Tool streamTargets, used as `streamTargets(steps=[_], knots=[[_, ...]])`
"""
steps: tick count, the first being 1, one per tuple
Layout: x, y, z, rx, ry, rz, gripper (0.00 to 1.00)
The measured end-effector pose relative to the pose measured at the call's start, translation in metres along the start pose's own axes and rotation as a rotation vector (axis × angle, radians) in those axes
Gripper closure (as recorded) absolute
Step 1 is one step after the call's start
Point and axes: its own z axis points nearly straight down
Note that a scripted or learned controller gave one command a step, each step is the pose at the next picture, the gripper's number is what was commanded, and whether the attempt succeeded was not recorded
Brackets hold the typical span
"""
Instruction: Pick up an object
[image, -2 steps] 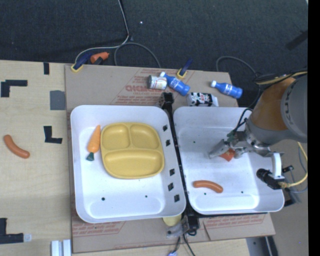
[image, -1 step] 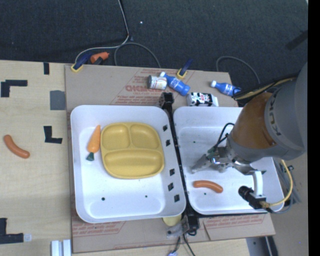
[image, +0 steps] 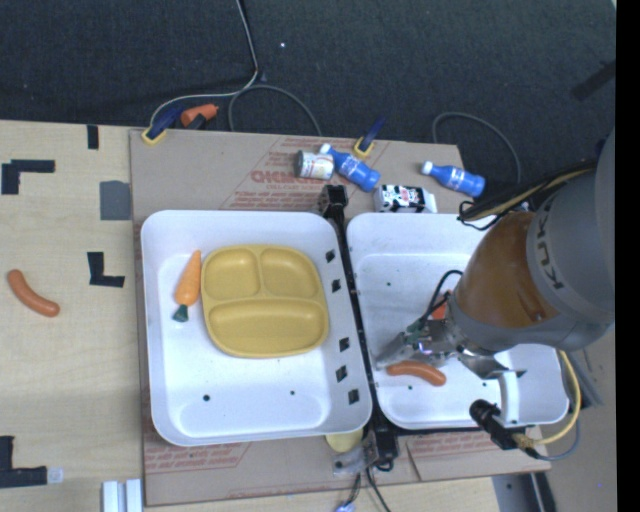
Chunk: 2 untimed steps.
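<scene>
Orange sausage lies near the front edge of the right bin. Just above it hovers the gripper, seemingly lined up for a grab, jaw state impossible to tell.

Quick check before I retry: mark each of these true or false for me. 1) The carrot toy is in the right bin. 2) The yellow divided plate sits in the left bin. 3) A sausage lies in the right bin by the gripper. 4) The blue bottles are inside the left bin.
1) False. The carrot toy lies in the left bin, beside the plate.
2) True. The yellow divided plate sits in the left bin.
3) True. A sausage lies in the right bin, just below the gripper.
4) False. The blue bottles lie outside, behind both bins.
</scene>
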Motion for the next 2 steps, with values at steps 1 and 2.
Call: streamTargets(steps=[1,2], knots=[[-0.002,0.001,-0.010,0.000,-0.002,0.002,1.00],[-0.049,0.105,-0.077,-0.003,-0.002,-0.002,1.00]])
